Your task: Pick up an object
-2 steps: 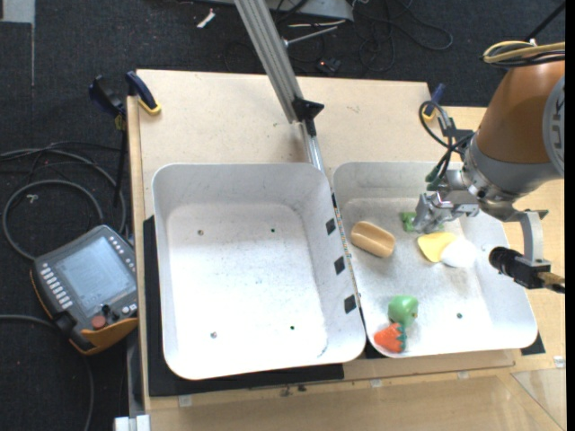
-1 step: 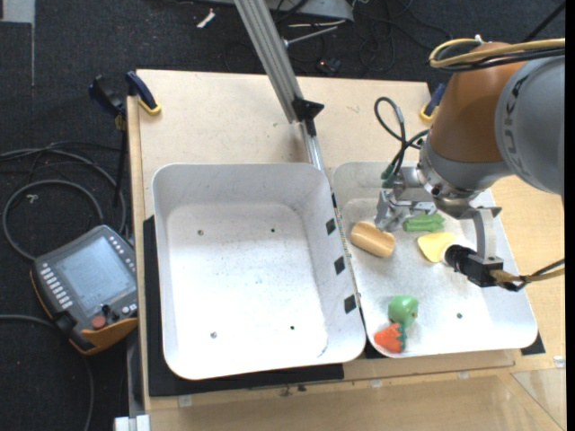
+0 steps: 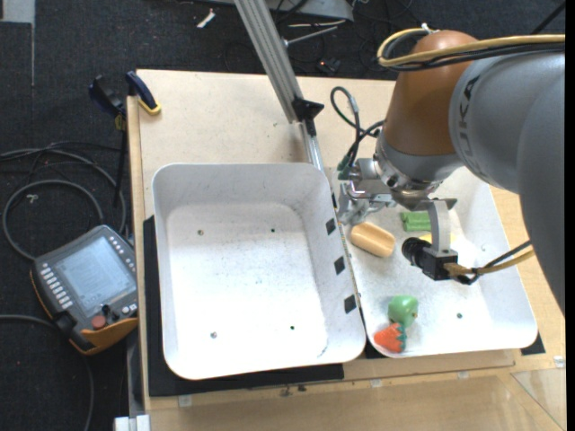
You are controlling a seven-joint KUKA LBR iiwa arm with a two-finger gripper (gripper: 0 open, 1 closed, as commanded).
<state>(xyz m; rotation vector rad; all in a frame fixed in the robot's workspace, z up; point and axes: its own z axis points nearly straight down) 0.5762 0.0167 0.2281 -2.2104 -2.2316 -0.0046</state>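
Gripper [image 3: 358, 206] hangs low in the right bin [image 3: 503, 326], close to the wall that this bin shares with the left bin [image 3: 238, 268], in the part of the bin toward the far edge of the tabletop [image 3: 225, 115]. Metal parts of it show under the grey wrist, but the arm covers much of them, so I cannot tell its state.

Nearest thing to it is a tan, bread-like piece [image 3: 372, 239]. It lies just beside the gripper, on the side toward the near edge of the tabletop, and I cannot say if they touch. Its long axis runs roughly across the bin, from the shared wall toward the right edge of the tabletop, a little tilted. It looks smooth and rounded, like a small roll, so I judge it may slip from a grasp along its length; a grasp across the short side seems safer.

A flat green block [image 3: 416, 220] lies further right, partly under the arm. Toward the near edge of the bin, a round green piece [image 3: 403, 308] sits touching a small red-orange piece [image 3: 388, 337], well apart from the gripper.

I judge that nothing is lifted yet, and a short move toward the near edge would bring the gripper over the tan piece.
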